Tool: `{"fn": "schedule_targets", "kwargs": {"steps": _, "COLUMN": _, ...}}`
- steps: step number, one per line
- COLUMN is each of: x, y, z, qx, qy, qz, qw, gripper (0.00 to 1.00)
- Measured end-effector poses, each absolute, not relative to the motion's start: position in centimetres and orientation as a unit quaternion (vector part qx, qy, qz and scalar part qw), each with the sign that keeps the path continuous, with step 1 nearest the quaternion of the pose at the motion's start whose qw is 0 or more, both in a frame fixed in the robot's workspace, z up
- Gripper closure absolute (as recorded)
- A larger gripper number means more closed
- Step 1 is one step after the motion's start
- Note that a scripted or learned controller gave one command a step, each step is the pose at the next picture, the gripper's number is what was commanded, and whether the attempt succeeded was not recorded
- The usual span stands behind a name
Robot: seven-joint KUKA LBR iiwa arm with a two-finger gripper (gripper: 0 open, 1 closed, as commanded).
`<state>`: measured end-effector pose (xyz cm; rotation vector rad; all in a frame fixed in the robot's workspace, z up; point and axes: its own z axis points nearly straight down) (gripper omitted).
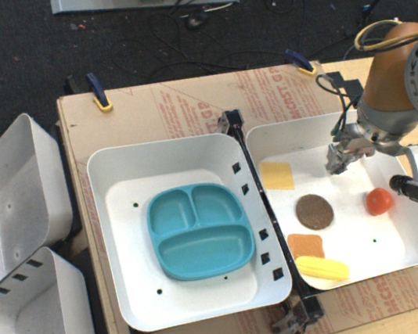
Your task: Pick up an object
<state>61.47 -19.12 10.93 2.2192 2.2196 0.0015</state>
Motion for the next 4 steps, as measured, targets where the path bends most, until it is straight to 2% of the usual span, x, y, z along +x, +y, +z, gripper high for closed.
{"fn": "schedule_targets", "kwargs": {"steps": 2, "x": 60.3, "y": -20.2, "z": 22.2, "qx": 0.708, "qy": 0.707, "qz": 0.0014, "qw": 0.003, "gripper": 1.0}}
{"fn": "schedule_targets", "kwargs": {"steps": 3, "x": 61.4, "y": -20.6, "z": 27.9, "qx": 0.706, "qy": 0.708, "qz": 0.0017, "qw": 0.004, "gripper": 1.0}}
{"fn": "schedule_targets", "kwargs": {"steps": 4, "x": 60.7, "y": -15.4, "z": 26.3, "qx": 0.705, "qy": 0.71, "qz": -0.0001, "qw": -0.001, "gripper": 1.0}}
